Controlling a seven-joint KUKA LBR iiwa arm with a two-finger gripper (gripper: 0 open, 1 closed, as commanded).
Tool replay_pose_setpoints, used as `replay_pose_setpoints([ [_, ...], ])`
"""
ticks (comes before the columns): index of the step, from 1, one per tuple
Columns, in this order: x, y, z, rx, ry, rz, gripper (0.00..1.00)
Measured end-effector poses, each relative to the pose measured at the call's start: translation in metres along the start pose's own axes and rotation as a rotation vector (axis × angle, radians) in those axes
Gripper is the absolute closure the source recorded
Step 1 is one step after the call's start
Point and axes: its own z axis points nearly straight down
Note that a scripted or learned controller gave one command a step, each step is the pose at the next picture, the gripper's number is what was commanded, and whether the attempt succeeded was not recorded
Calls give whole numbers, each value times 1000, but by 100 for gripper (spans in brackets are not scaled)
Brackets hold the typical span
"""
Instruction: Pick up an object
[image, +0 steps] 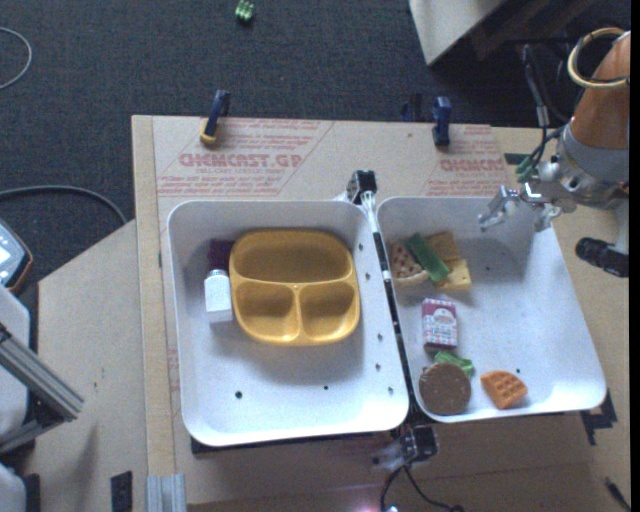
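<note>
On the counter (250, 160) stand two shallow white bins side by side. The left bin (290, 400) holds a yellow tray (295, 285) with three compartments, lying near the middle toward 12 o'clock. At 9 o'clock of the tray, touching its edge, stands a small white bottle (218, 296), and a dark purple thing (220, 250) lies just behind it.

The right bin (560, 320) holds the small toy foods. Toward 10 o'clock lie a pizza slice (404, 263), a green piece (430, 257) and a yellow cheese wedge (455, 272), close together and partly overlapping. Near the middle stands a small red and white carton (440, 323). At 6 o'clock lie a brown round patty (444, 388), a small green piece (455, 360) touching it, and just beside, an orange waffle (503, 388).

The tool (515, 208) hangs over the bin's rim at about 1 o'clock, well apart from the foods. Its two fingers are apart and nothing is between them.
</note>
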Motion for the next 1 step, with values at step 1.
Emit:
replay_pose_setpoints([
  [1, -5, -1, 45, 0, 0, 0, 0],
])
